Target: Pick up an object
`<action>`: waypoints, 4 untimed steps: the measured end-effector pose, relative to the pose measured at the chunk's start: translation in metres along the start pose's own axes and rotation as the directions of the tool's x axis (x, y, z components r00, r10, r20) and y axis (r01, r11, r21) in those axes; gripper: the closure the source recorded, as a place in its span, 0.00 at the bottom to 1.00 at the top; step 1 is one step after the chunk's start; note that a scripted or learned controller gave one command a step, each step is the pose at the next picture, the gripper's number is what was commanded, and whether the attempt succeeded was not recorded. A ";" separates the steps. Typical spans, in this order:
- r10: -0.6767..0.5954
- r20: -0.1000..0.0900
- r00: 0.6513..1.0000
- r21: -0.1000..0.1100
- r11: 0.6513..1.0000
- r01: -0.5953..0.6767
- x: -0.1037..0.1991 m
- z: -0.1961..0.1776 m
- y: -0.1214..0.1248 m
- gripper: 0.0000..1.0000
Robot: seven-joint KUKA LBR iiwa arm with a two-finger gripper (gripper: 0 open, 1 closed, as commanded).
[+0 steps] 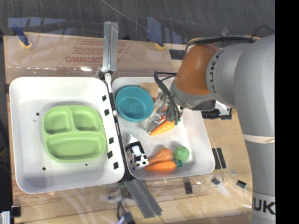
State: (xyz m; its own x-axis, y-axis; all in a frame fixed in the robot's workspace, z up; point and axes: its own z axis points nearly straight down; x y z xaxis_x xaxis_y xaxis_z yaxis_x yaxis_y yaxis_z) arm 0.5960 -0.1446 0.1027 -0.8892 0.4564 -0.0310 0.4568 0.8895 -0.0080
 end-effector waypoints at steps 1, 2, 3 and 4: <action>0.235 -0.002 0.972 0.004 0.972 -0.235 0.058 -0.001 0.002 0.00; 0.432 -0.029 0.902 0.009 0.902 -0.431 0.000 0.003 0.015 0.00; 0.878 -0.018 0.479 0.019 0.479 -0.877 0.015 0.003 0.030 0.00; 0.882 -0.020 0.470 0.012 0.470 -0.882 0.084 -0.001 -0.002 0.00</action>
State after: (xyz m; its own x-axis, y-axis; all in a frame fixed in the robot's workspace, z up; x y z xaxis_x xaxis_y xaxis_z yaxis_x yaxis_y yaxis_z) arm 0.5200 -0.1077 0.1008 -0.0152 0.9999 -0.0016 0.9998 0.0152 0.0118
